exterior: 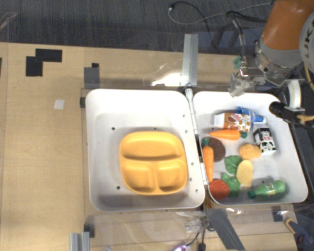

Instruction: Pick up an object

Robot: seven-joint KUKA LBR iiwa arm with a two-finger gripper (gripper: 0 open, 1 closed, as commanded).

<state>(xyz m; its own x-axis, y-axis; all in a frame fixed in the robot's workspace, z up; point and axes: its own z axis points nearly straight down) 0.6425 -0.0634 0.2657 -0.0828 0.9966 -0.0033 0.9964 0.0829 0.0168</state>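
Camera view shows you the gripper [239,82] above the far rim of the right bin [293,156], beyond the milk carton [235,120]; its opening I cannot tell.

The arm [290,22] hangs at upper right, its gripper [240,80] pointing down.

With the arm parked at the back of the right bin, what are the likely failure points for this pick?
Crowding: the two carrots, green bottle and yellow piece lie packed in the right bin, so the gripper may nudge neighbours or catch two things.

Wall: the vertical carrot lies close beside the bins' shared wall, leaving little room on that side.

Rolling: the bottle and carrots are rounded and could slip away.
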